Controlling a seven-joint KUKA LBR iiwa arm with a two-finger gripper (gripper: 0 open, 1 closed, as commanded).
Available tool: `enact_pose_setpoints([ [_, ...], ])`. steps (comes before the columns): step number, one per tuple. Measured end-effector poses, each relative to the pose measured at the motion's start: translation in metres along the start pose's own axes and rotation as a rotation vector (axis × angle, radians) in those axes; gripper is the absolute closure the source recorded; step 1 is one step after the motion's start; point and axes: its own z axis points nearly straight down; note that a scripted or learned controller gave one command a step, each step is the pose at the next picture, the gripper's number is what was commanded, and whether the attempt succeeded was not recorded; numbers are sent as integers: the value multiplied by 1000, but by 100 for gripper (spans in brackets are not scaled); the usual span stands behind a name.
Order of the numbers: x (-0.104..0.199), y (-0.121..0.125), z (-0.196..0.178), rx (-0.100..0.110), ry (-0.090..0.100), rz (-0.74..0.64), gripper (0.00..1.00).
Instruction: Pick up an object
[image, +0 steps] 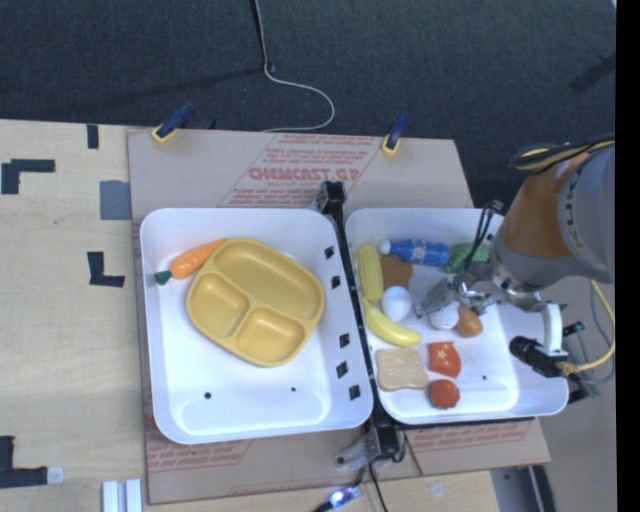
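Note:
My gripper (438, 299) hangs low over the middle of the right bin (500, 400), reaching in from the right. Just left of it lies a white egg (397, 300), and a small white object (442, 320) and an orange-brown ball (468, 322) sit right below it. Around them are a corn cob (369, 272), a blue bottle (420, 250), a brown block (396, 272), a green item (461, 258), a banana (392, 328), a toast slice (402, 370), a red wedge (444, 358) and a red tomato (444, 394). Nothing is visibly held.
The left bin (250, 410) holds a yellow divided plate (256, 300) and a carrot (192, 260) at its upper left. A black divider (345, 300) runs between the bins. The grey arm with its orange band (545, 215) and cables (545, 355) covers the right bin's right side.

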Motion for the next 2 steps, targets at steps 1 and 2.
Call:
enact_pose_setpoints([
  [1,0,0,9,-5,-2,0,0],
  [2,1,1,-2,-8,-1,-2,100],
])
